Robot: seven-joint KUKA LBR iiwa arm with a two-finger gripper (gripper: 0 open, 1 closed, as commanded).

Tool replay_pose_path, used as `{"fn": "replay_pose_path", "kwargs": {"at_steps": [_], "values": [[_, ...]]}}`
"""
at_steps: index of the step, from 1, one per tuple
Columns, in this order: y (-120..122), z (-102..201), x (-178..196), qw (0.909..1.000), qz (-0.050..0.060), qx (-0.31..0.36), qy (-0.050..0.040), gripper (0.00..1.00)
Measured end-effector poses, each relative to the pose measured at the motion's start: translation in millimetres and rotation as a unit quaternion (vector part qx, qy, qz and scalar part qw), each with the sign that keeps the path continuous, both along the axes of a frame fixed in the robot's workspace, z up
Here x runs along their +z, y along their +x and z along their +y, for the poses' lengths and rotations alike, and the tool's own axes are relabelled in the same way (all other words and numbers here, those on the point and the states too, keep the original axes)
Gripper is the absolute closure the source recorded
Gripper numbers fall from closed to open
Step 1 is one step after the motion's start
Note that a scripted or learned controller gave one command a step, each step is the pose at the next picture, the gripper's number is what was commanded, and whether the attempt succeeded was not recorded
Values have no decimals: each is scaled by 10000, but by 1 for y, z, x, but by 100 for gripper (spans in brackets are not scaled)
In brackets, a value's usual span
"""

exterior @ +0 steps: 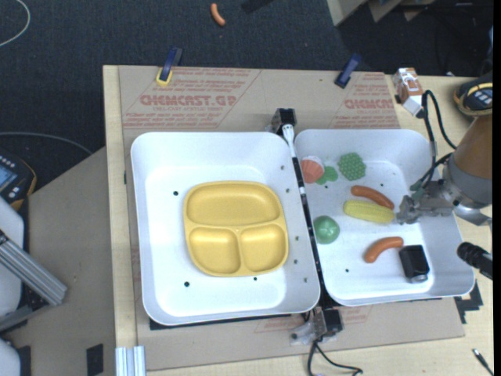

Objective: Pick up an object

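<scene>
Below, the grey two-finger claw, finger state indiscernible, sits beside the yellow plastic corn cob in the right white bin; centre over it before closing.

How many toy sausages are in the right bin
2. One sausage lies just above the yellow corn, mid-bin; the other sausage lies lower, left of the black block. None looks hidden.

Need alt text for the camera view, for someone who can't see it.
The gripper sits low in the right bin, beside toy food: a corn cob and two sausages. A yellow divided tray lies in the left bin.
</scene>
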State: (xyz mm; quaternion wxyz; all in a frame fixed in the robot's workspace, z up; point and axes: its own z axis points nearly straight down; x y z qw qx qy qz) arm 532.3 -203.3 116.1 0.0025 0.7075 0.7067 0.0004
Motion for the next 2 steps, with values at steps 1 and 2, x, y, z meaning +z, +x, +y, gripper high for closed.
{"fn": "replay_pose_path", "kwargs": {"at_steps": [1, 2], "values": [[3, 3, 44, 10000, -10, 11, 1, 100], [-1, 2, 88, 10000, -14, 8, -2, 100]]}}
